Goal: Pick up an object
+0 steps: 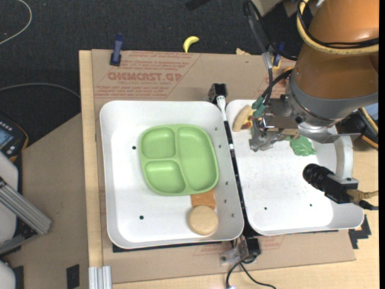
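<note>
Beneath the jaws [263, 142], grip state unclear, a flat leaf-green object [302, 145] on the right bin's [283, 203] floor.

Place: robotics lab | evidence: cardboard-topped bench [150, 77], twin white bins [120, 179], loose cables [18, 17] (dark carpet floor)

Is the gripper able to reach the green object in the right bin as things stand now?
Probably yes. The gripper hangs over the right bin, and the green object lies just beside it on the bin floor. Nothing lies between them, though the arm hides part of the object.
</note>
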